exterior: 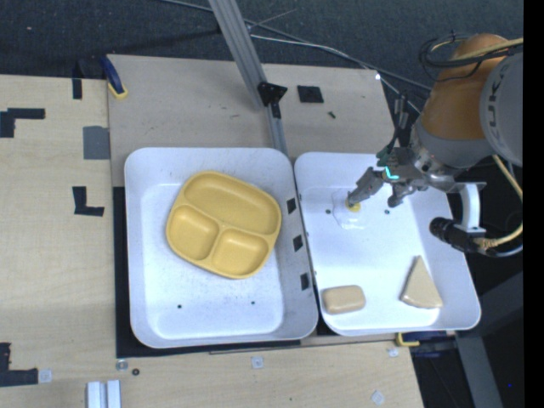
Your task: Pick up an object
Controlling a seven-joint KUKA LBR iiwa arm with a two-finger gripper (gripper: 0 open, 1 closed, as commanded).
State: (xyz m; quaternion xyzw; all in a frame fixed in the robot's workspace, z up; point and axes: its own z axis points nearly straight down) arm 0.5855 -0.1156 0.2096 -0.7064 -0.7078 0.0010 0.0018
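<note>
Camera view looks down on a pale wooden tabletop [204, 100] carrying two shallow white bins side by side. Next in size, the left bin [144, 313] holds a yellow three-compartment plate [223, 224] lying flat near its middle, slightly turned. Beside it, the right bin [374, 253] has the grey arm [476, 100] with its orange band reaching in from the right over its upper part. At the arm's end, the gripper [378, 191] hangs above the bin's upper middle, its fingers [361, 192] spread apart with nothing between them; one finger shows a small yellow tip. Near the bin's lower right corner lies a tan wedge [420, 284], well apart from the gripper. Smallest, a tan rounded block [343, 299] rests by the bin's lower left edge, near the wedge but not touching it.
</note>
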